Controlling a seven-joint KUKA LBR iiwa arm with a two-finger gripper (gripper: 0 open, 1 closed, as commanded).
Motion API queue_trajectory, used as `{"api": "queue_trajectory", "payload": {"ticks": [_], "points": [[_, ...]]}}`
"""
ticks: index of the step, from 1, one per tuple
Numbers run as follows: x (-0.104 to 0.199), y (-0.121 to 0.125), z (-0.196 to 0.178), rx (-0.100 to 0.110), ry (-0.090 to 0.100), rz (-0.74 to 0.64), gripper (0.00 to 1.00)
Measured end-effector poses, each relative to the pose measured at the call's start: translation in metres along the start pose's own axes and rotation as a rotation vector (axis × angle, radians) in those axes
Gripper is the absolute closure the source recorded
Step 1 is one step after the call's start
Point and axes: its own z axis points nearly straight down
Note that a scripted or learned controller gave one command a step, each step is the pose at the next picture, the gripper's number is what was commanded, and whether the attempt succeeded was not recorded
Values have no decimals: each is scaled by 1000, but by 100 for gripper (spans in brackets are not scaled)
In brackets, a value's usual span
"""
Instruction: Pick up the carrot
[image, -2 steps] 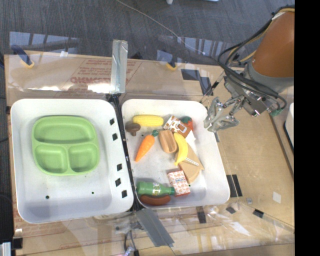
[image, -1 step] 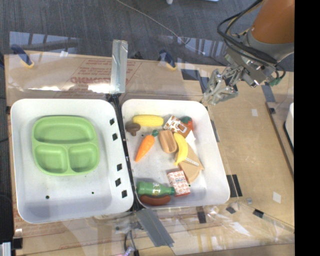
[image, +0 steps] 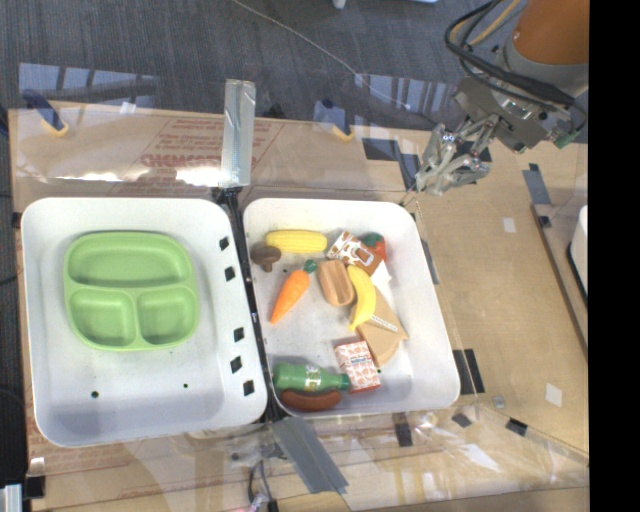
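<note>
Your carrot (image: 291, 293) lies in the right bin (image: 425, 300), left of centre, leaf end up, between the mushroom (image: 265, 256) and the bread (image: 335, 283), below the corn (image: 296, 241). Your gripper (image: 447, 165) hangs well apart, beyond the bin's upper right corner, fingers spread, holding nothing.

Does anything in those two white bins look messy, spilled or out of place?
Nothing looks spilled or broken. The toy food, including the carrot, lies jumbled in the right bin, some pieces touching or overlapping. The green tray lies flat in the left bin.
</note>
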Motion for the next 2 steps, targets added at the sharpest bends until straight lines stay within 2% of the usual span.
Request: {"api": "queue_trajectory", "payload": {"ticks": [1, 2], "points": [[46, 41, 52, -7, 3, -40, 100], [92, 82, 10, 1, 2, -37, 100]]}}
